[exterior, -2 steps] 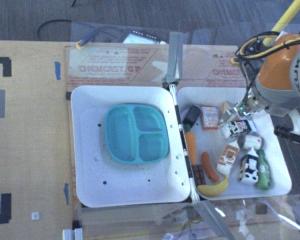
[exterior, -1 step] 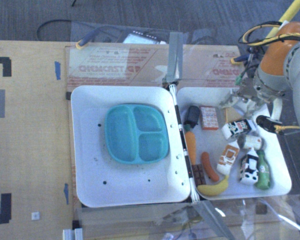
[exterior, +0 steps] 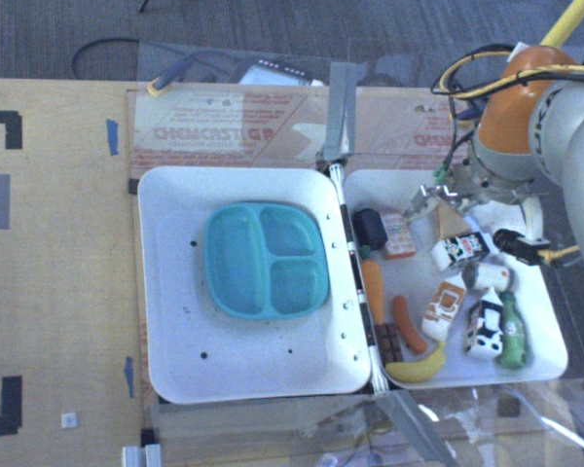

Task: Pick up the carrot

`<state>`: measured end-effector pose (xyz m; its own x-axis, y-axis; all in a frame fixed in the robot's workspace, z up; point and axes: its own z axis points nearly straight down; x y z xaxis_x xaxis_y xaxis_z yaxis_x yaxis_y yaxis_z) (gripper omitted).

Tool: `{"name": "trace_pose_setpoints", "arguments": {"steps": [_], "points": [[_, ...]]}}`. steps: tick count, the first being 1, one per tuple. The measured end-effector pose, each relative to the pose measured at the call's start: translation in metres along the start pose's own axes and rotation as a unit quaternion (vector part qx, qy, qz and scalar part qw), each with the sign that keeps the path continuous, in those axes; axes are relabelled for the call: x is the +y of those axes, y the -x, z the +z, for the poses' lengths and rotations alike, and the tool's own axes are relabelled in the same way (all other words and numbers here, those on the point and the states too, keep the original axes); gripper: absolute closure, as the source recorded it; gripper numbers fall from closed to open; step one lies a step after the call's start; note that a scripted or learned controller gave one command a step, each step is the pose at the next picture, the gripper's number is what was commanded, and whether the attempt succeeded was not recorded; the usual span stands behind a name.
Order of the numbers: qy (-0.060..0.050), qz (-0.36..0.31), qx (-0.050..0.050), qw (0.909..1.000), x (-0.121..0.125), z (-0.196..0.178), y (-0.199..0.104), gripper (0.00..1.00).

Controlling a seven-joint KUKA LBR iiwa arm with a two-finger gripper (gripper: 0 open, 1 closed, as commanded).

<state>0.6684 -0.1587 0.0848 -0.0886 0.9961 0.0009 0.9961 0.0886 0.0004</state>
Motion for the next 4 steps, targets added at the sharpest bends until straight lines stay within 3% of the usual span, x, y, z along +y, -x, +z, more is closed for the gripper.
{"name": "trace_pose_setpoints", "arguments": {"steps": [1,2,3,4], "points": [[0.002,-0.088,-0.008,0.9961,0.002,-0.002,-0.035,0.00],[-0.010,-0.310,0.003,0.9505,-0.006,-0.002,-0.006,0.00],[0.002,-0.583,-0.003,0.8123,-0.015,-0.002,-0.059,0.00],[0.002,-0.702,-0.002,0.7124,-0.043,-0.001,0.010,0.00]]}}
